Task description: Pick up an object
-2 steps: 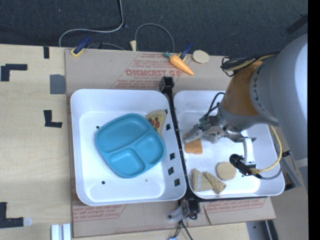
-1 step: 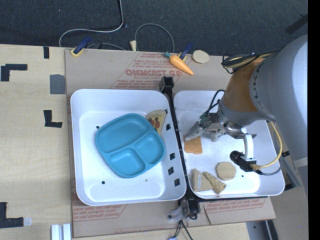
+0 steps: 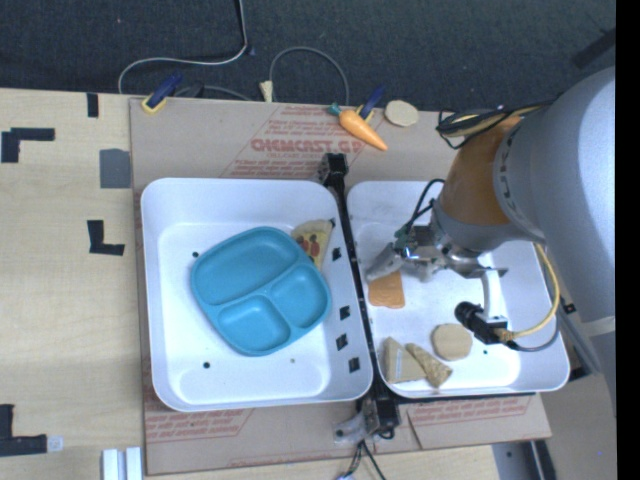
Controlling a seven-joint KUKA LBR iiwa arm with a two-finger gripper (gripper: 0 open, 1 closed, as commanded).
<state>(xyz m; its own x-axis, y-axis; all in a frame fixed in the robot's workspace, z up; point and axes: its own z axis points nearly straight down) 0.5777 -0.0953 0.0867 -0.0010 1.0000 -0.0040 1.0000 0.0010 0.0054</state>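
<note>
My gripper hangs low over the left part of the right bin, under the grey arm with its orange band. Its tip is just above an orange flat piece lying on the bin floor; whether they touch is unclear. A round beige piece lies further front, and two tan wedge pieces lie at the bin's front left. Nothing is visibly held.
The left bin holds a blue divided plate and a pizza-like slice by its right wall. A toy carrot and a beige disc lie on the cardboard behind the bins. A black and yellow cable loops beside the wrist.
</note>
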